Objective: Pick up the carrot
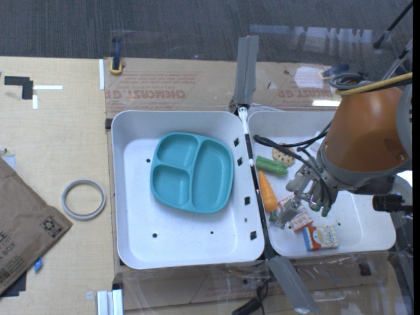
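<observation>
Carrot [266, 191] lies in right bin [367, 241], tight against wall shared with left bin.
Pincer [296, 205] hangs just right of carrot, grip state: cannot tell.
Risks: fingers snag wall; small red-white box [316, 233] or green item [272, 165], both near carrot, get taken instead; carrot rolls aside.

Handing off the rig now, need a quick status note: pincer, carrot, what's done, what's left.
Pincer: low in the right white bin, just right of the carrot; open or shut cannot be told from this view.
Orange tapered carrot: lying in the right bin beside the divider between the bins, not lifted.
Nearby: green pod-shaped toy above the carrot, small red and white carton below the pincer.
Left white bin: holds the teal three-section plate.
Done: arm is down near the carrot.
Left: grasp and lift the carrot.
</observation>
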